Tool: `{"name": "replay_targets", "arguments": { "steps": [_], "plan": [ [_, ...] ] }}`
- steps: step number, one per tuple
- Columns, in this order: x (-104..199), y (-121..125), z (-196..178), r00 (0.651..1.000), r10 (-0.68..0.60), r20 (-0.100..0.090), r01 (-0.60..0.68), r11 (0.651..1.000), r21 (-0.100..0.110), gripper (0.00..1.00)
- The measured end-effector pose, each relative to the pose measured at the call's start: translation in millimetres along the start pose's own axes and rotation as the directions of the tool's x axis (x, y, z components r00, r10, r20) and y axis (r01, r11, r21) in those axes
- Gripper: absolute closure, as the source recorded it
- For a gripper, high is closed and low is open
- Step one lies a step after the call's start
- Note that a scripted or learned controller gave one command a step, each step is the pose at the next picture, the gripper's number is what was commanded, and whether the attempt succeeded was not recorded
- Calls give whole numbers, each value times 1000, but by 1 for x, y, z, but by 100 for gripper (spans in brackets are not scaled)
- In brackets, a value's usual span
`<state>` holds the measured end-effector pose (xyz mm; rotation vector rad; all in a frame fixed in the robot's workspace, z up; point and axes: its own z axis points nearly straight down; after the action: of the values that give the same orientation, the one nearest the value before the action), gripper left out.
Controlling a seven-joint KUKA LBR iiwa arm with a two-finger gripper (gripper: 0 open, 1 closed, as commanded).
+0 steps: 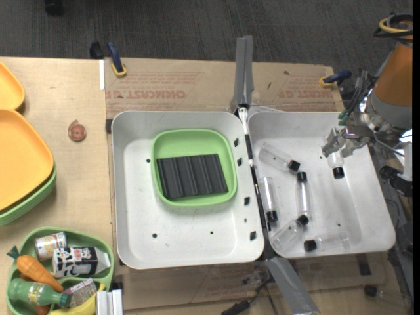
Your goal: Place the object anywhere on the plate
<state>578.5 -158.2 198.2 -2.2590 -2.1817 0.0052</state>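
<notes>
**Gripper hanging over the tube bin, plate waiting to its left**

The gripper (336, 148) is hovering above the upper right part of the right bin (367, 241), with a clear tube (336, 165) with a black cap standing nearly upright directly beneath it. Whether that tube is sitting between the fingers or just below them is too blurred to tell, and the jaw opening cannot be judged either. Other clear plastic tubes (281, 159) with black caps are lying scattered across the same bin, mostly with their long axes running up and down the view. The green plate (162, 146), a rounded square carrying a dark ribbed mat (193, 175), is resting in the left bin (131, 195), well apart to the gripper's left.
</notes>
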Motion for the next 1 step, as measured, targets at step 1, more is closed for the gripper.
{"name": "replay_targets", "arguments": {
  "steps": [1],
  "plan": [
    [0, 0, 0, 1000, 0, 0, 0, 1000, 0, 0]
  ]
}}
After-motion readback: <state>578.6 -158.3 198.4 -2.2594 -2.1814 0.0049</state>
